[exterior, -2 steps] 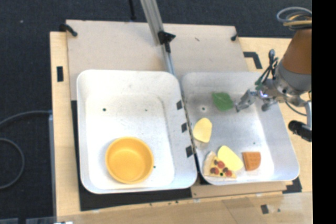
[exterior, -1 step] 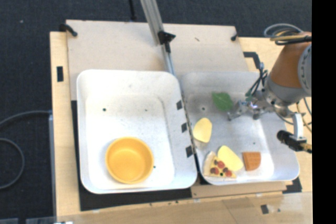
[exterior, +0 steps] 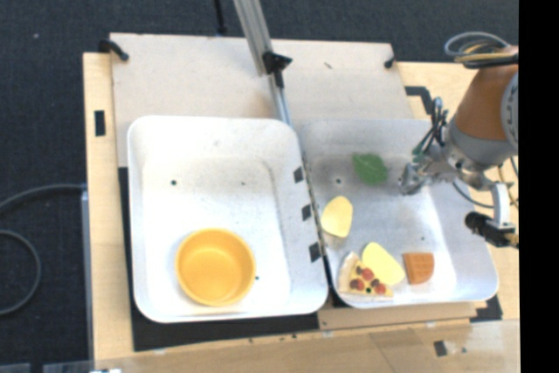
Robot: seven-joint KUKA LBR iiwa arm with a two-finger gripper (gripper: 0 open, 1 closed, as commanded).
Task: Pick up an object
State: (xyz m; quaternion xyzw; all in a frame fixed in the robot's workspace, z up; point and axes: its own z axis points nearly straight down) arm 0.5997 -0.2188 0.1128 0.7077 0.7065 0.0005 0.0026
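Gripper low in the right bin, green piece just to its left

I see my gripper (exterior: 410, 181) near the far edge of the right bin (exterior: 476, 279); if it is open or closed I cannot tell. The green object (exterior: 370, 168) lies just beside it, toward the wall shared with the left bin (exterior: 148, 293), its long axis roughly along the far edge. I judge it the nearest target; the pale yellow piece (exterior: 337, 217) lies farther toward the near edge.

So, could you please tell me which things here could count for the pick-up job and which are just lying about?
For the job:
- gripper
- green piece, nearest it
- pale yellow piece
- yellow wedge
- orange block
- spotted piece

Lying about:
- yellow bowl in the left bin
- metal rail
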